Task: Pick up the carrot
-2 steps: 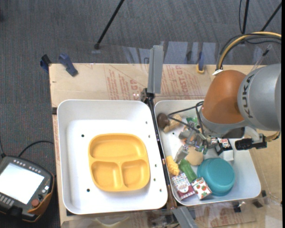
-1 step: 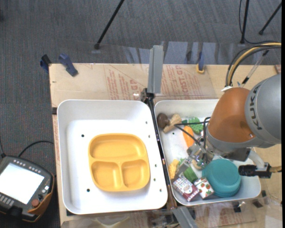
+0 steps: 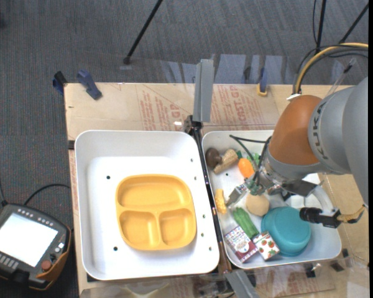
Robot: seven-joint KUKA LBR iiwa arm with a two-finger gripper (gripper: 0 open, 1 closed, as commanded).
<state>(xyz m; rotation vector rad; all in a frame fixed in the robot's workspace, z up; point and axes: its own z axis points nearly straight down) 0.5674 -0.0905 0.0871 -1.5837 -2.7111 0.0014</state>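
- Arm [image 3: 323,135] reached in from the right, low over the right bin [image 3: 331,244]; the orange band sat above the wrist.
- Gripper [image 3: 252,188] was down among the bin's items; the view didn't let me tell whether it was open or closed.
- Carrot [image 3: 245,167] lay in the upper-left part of the right bin, just up-left of the gripper, green top toward the back.
- Nearby: mushroom [image 3: 222,160] left of carrot, corn [image 3: 221,200] by the left wall, beige round item [image 3: 257,204] below the gripper, cucumber [image 3: 245,222], teal bowl [image 3: 287,230], two small cartons [image 3: 253,246] at the front.
- Left bin [image 3: 99,166] held a yellow divided plate [image 3: 155,211].
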